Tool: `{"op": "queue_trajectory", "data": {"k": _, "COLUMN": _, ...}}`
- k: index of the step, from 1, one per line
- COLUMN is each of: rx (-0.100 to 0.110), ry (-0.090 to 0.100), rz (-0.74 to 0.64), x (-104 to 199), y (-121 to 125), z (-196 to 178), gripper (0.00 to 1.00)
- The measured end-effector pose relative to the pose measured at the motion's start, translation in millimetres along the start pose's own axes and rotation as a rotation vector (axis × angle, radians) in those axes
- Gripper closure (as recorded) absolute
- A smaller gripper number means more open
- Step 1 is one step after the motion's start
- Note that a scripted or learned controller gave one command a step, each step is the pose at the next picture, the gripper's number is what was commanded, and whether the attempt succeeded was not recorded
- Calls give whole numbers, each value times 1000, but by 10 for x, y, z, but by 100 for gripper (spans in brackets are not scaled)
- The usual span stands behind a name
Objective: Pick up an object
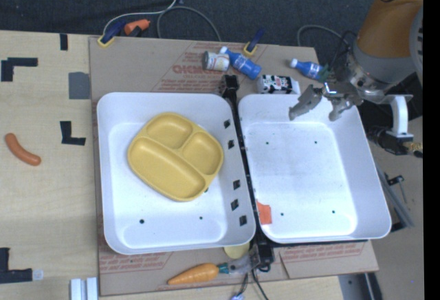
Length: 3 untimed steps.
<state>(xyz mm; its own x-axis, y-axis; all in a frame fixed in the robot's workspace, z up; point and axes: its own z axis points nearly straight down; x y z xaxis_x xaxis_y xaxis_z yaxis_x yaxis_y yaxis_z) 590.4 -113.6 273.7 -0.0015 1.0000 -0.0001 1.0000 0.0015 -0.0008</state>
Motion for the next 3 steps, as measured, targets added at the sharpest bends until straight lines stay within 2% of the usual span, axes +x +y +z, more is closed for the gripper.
{"op": "queue_trajectory", "data": {"k": 1, "rx": -3, "ry": -4, "rz": 1, "x": 104, "y": -205, "z": 1947, "gripper": 0}}
{"op": "queue_trajectory", "data": {"k": 2, "rx": -2, "ry": 0, "rz": -1, "x": 174, "y": 224, "z": 1666, "gripper": 0}}
{"op": "queue_trajectory", "data": {"k": 3, "rx": 0, "ry": 1, "rz": -2, "x": 136, "y": 615, "z": 1898, "gripper": 0}}
